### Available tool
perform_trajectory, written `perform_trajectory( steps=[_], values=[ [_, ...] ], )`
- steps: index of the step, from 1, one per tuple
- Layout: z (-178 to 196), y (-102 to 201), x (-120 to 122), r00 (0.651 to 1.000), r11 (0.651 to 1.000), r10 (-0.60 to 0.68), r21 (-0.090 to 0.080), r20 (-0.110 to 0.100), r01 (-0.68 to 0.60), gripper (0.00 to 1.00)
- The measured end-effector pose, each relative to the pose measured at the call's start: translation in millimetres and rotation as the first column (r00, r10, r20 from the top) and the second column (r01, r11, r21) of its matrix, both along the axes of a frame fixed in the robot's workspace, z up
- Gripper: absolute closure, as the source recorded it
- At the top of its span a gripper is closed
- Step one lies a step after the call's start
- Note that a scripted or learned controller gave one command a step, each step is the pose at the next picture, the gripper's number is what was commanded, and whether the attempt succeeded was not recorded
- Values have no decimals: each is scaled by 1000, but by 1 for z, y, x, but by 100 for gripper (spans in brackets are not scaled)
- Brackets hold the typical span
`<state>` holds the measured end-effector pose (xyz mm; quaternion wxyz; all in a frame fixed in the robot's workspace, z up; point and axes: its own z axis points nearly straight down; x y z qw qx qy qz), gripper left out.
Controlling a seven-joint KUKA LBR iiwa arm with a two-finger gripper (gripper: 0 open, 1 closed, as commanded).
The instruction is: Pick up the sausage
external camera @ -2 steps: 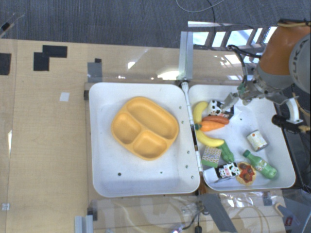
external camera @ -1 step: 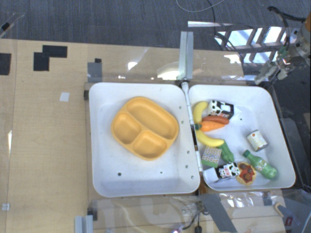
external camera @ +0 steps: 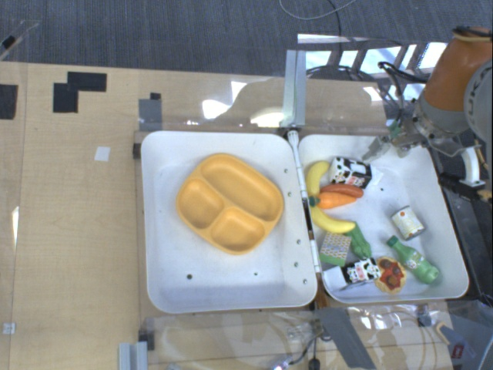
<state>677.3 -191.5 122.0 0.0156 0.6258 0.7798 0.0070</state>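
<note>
Camera view: smooth orange sausage [external camera: 340,198] lies across a curved banana [external camera: 322,199] in the right white bin [external camera: 439,206]; gripper [external camera: 383,143] hovers nearby, grip state unreadable.

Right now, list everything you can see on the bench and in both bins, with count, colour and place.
bins: 2, white, side by side on the bench
plate: 1, yellow, three sections, in the left bin
banana: 1, yellow, right bin, along its left wall
sausage: 1, orange-red, right bin, lying across the banana
cow-print cartons: 2, black and white, right bin, one at the top and one near the front edge
bottle: 1, green, right bin, front right
can: 1, white and tan, right bin, right side
green vegetable: 1, right bin, front centre
red item: 1, right bin, front edge
arm: 1, orange and grey, over the right bin's far right corner
</note>
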Motion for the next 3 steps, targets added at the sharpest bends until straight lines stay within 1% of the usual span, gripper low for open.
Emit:
perform_trajectory(
  steps=[1, 2, 3],
  values=[
    [-8, 31, -57, 999, 999, 49, -3, 10, -48, 0],
    [274, 12, -86, 986, 986, 164, 3, -22, -164, 0],
    [286, 13, -85, 986, 986, 168, -1, -14, -168, 100]
  ],
)
